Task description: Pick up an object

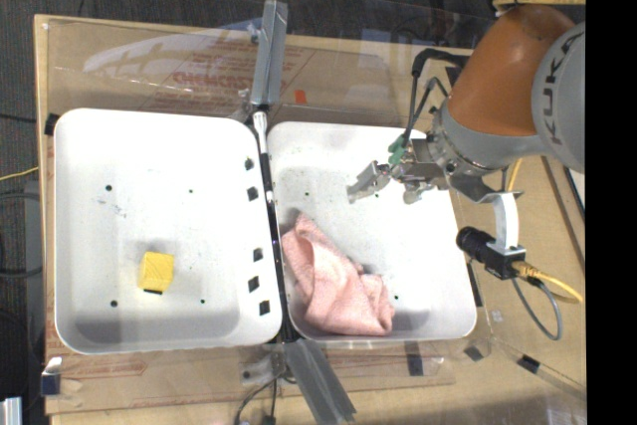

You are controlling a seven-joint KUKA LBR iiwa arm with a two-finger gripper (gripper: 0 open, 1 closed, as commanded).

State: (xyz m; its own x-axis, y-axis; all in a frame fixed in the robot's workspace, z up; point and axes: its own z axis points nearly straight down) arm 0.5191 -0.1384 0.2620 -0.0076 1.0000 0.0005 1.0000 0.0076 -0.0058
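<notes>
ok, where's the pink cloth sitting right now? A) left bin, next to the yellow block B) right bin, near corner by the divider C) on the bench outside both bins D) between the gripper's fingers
B: the pink cloth lies bunched in the right bin, against the divider side, while the yellow block is alone in the left bin and the gripper hangs above it.

Bright, even overhead light, soft shadows along the white bins' (149, 129) near walls, slightly soft focus.
</notes>
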